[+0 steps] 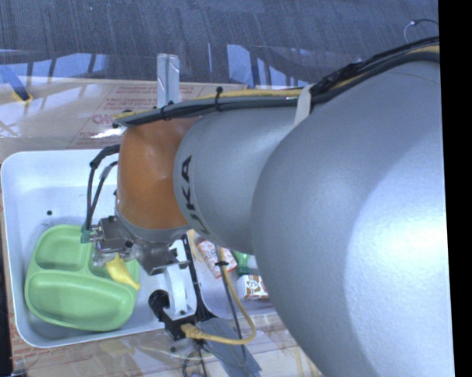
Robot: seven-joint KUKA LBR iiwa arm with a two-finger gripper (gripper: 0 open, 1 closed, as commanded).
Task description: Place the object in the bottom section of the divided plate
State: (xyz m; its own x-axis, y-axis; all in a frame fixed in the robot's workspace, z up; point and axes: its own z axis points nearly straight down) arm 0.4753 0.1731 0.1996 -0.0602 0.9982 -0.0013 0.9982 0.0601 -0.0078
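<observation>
White bin (32, 173), small printed packets (252, 285), grey carpet (213, 21)

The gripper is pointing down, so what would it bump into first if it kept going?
Probably the green divided plate. The gripper hangs over its right edge beside a yellow object, though height is hard to judge.

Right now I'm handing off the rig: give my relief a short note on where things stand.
Gripper: low over the right edge of the green plate in the left bin; its open or shut state can't be read.
Yellow object: right at the gripper, over the plate's right rim beside the bottom section; held or resting, unclear.
Done: object brought to the plate.
Left: confirm it sits in the bottom section, then withdraw.
</observation>
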